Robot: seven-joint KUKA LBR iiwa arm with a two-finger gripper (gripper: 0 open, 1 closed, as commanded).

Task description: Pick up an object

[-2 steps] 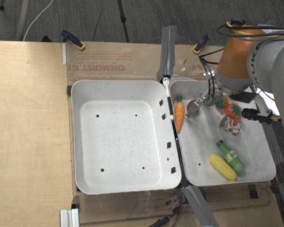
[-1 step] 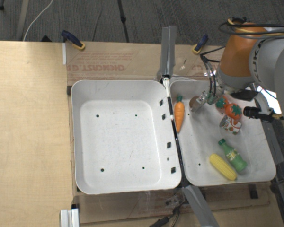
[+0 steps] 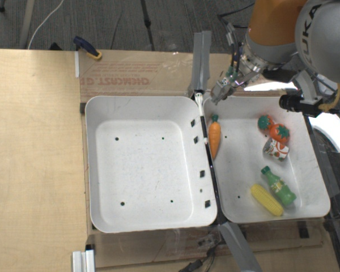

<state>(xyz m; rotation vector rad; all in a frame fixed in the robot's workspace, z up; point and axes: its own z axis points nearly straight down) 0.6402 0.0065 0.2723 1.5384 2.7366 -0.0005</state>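
The right bin (image 3: pixel 241 169) holds several toys. An orange carrot (image 3: pixel 214 138) with a green top lies along its left wall. Two red-orange fruit pieces (image 3: pixel 273 128) and a small white and red can (image 3: pixel 276 150) are bunched near the far right. A green bottle (image 3: pixel 279 187) and a yellow corn cob (image 3: pixel 267 200) lie at the front right. My gripper (image 3: pixel 220 92) hangs over the bin's far left corner, just above and behind the carrot's green top, with nothing seen in it.
The left bin (image 3: pixel 141 163) sits beside the right one, with a grey divider post (image 3: pixel 200 61) between them at the back. Brown cardboard (image 3: pixel 130 75) lies behind the bins. A blue and yellow clamp (image 3: pixel 86 47) is at the back left.
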